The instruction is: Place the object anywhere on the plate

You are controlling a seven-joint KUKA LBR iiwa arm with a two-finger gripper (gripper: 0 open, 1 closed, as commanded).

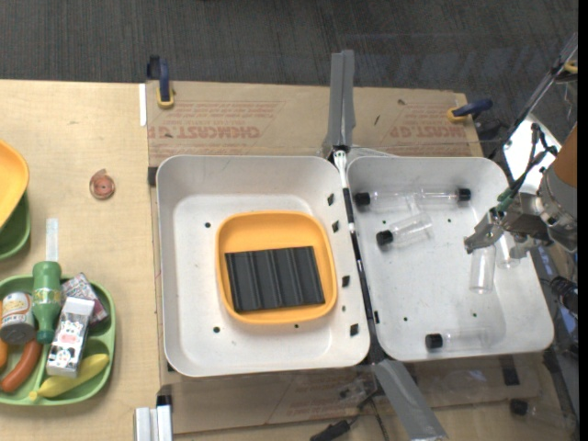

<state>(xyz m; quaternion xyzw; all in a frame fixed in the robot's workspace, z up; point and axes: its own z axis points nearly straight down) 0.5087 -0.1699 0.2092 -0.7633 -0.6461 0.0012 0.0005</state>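
Far left on the bench: a yellow dish over a green one at the edge, and a small pink disc right of them. Nearer, a green tray of toy food: bottle, can, carton, sausage, banana.

Left bin: orange plate sits about centre, a dark ribbed slab lying flat on it, inside the rim.

Right bin: clear tubes with black caps. Two are at the far side, one along the far wall, one just nearer and tilted. A third lies along the near wall.

Gripper is over the right bin's right side, arm coming in from the right edge. A clear tube hangs roughly upright just under the fingers, seemingly clamped at its top. The fingers are close together there, though the clear plastic makes the contact hard to read. That tube is well apart from the plate, with the bin divider between them.
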